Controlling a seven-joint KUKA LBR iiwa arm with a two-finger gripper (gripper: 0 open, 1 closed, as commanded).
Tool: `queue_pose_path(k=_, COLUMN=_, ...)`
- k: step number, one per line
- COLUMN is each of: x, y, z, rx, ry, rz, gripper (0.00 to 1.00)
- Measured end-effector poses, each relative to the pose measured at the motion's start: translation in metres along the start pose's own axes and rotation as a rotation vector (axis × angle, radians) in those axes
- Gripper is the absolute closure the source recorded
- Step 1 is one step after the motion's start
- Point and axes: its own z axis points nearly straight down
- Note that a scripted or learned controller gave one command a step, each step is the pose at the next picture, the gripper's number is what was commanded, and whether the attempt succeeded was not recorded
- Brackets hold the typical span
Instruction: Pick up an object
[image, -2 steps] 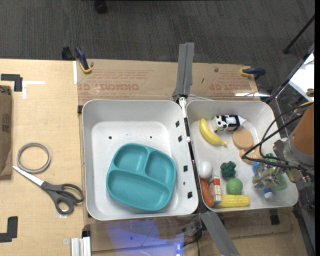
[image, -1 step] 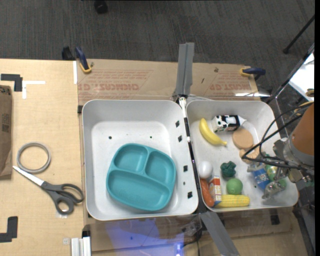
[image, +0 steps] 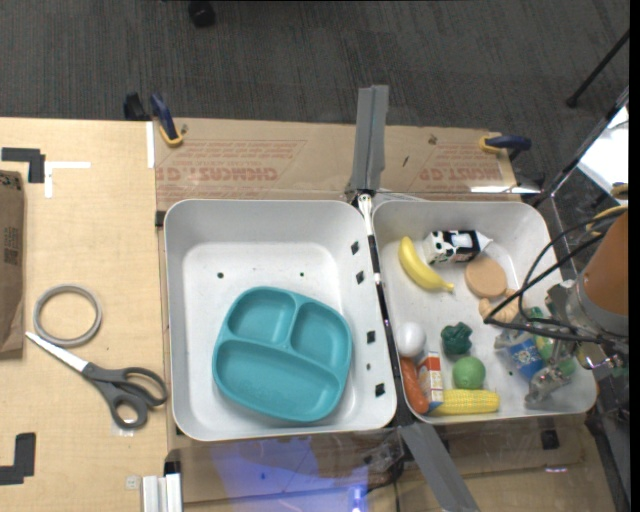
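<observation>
The right bin (image: 560, 405) holds a yellow banana (image: 425, 266), a black and white cow toy (image: 456, 245), a tan round disc (image: 487, 277), a white egg (image: 411, 338), a dark green broccoli piece (image: 457, 338), a green ball (image: 468, 373), a corn cob (image: 466, 402), a carrot (image: 412, 384) and a small red and white carton (image: 432, 375). My gripper (image: 546, 378) is low at that bin's right end, beside a blue packet (image: 521, 352). Cables and the wrist hide part of it.
A teal divided plate (image: 283, 352) lies in the left bin (image: 190, 250). On the bench to the left are scissors (image: 108, 378) and a tape roll (image: 67, 313). Cardboard (image: 250, 165) held by clamps lies behind the bins.
</observation>
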Motion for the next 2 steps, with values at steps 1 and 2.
queue_pose_path(k=1, x=-0.001, y=0.002, z=0.0, rx=0.001, ry=-0.001, rz=-0.091, gripper=0.0)
queue_pose_path(k=2, x=-0.082, y=0.062, z=-0.001, rx=0.0, ry=-0.004, rz=-0.008, gripper=0.0)
